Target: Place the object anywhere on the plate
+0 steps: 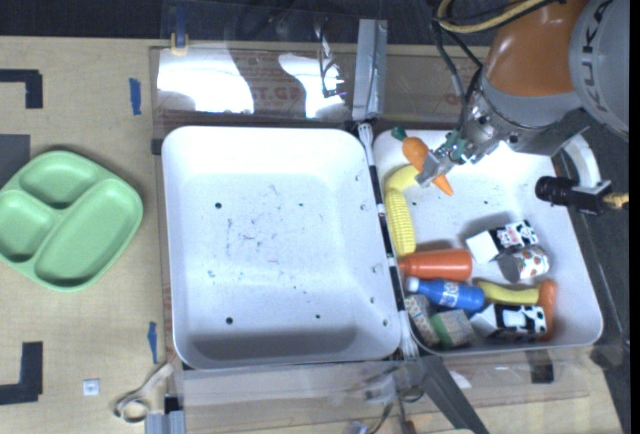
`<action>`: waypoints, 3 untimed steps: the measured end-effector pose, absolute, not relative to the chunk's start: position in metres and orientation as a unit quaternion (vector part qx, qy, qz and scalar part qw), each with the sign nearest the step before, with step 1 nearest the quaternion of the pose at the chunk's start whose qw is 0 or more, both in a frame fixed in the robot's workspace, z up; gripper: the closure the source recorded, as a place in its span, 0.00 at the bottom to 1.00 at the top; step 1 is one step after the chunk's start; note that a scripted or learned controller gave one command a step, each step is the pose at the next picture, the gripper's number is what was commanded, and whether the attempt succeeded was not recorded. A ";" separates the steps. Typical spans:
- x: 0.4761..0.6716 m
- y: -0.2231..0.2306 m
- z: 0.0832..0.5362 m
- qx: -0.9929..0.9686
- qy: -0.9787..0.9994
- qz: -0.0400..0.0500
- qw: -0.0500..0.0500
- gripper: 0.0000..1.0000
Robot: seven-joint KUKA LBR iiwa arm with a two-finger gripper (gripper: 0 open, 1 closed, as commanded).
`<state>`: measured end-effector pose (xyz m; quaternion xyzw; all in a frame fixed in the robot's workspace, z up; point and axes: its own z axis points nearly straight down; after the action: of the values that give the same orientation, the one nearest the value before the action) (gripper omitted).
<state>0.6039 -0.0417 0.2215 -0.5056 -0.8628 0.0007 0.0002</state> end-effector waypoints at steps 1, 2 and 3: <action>0.553 -0.036 0.212 -0.431 -0.902 0.000 0.001 1.00; 0.510 0.003 0.199 -0.385 -0.923 0.000 0.002 1.00; 0.511 0.002 0.207 -0.387 -0.922 0.000 0.002 1.00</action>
<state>0.5113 0.0019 0.2072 -0.3867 -0.9222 0.0000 0.0016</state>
